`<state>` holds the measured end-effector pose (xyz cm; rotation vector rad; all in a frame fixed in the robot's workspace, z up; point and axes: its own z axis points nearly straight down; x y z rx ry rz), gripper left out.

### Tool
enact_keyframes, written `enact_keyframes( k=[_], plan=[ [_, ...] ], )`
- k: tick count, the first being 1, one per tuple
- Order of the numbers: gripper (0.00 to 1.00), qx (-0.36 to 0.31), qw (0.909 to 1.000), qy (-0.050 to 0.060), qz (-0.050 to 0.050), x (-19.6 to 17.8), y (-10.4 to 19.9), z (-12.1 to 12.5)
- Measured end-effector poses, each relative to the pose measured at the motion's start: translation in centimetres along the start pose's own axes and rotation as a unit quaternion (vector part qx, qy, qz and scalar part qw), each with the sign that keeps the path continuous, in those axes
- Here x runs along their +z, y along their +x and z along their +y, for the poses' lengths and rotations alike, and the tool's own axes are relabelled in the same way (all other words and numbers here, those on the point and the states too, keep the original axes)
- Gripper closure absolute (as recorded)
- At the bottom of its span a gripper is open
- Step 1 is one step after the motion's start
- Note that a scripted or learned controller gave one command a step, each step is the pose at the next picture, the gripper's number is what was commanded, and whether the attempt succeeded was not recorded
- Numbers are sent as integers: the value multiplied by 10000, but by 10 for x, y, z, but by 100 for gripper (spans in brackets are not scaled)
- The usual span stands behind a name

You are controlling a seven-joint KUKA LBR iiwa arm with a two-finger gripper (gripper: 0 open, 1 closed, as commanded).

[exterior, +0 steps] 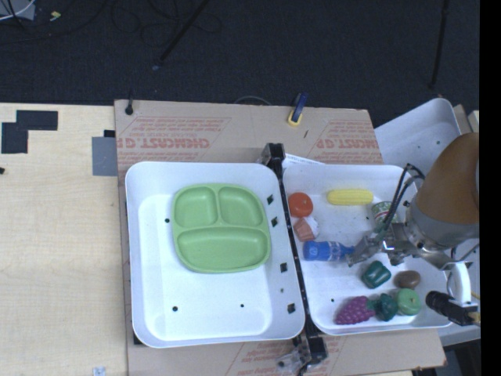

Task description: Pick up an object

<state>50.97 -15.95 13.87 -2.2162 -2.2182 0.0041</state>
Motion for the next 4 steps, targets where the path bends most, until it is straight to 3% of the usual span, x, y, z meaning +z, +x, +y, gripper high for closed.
enact_keyframes(
  k=[1,2,4],
  plan=[
    [0,3,10000,-8,-2,53,2,0],
    [100,40,10000,-10,-1,41,0,0],
    [100,4,10000,-37,-13,-48,6,10]
  ],
)
